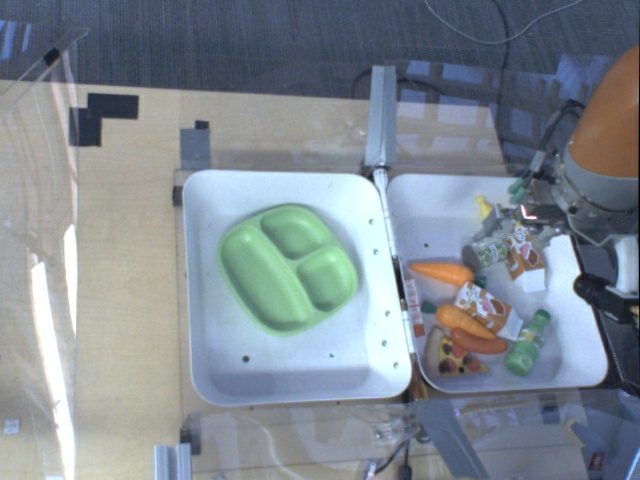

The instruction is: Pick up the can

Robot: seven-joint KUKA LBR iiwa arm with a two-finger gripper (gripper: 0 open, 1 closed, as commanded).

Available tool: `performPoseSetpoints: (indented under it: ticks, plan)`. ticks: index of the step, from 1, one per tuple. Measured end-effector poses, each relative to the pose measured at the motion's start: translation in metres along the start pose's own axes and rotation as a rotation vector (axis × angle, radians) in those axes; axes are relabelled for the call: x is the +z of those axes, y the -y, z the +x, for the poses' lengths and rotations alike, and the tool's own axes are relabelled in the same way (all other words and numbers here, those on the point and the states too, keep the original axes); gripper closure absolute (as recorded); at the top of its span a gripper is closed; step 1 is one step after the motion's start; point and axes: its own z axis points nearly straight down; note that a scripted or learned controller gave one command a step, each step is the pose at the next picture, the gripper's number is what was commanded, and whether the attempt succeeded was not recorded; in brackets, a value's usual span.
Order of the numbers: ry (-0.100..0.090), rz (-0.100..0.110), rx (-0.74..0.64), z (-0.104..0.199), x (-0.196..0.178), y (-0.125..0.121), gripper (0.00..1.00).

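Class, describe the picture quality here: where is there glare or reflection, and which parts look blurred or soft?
Camera view: pale reflective streaks run down the left over the bench; the orange band at the right edge looks soft; the green tray is evenly lit, with faint shading along the left bin near rim.

The arm (608,138) enters at about three o'clock, its orange band topmost at the frame's edge and the grey wrist below it. The hand (520,211) reaches toward nine o'clock, low and tilted downward. Dark cabling runs along the wrist's upper side. Its grip cannot be made out.
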Motion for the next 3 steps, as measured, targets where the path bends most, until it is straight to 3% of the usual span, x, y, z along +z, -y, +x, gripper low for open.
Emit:
performPoseSetpoints:
  ticks: [1,2,3]
  plan:
    - [0.0,0.001,0.086,-0.029,0.098,-0.051,0.0]
    - [0.001,-0.002,-0.014,-0.005,0.083,-0.059,0.0]
    - [-0.004,-0.021,0.086,-0.054,0.147,-0.075,0.0]
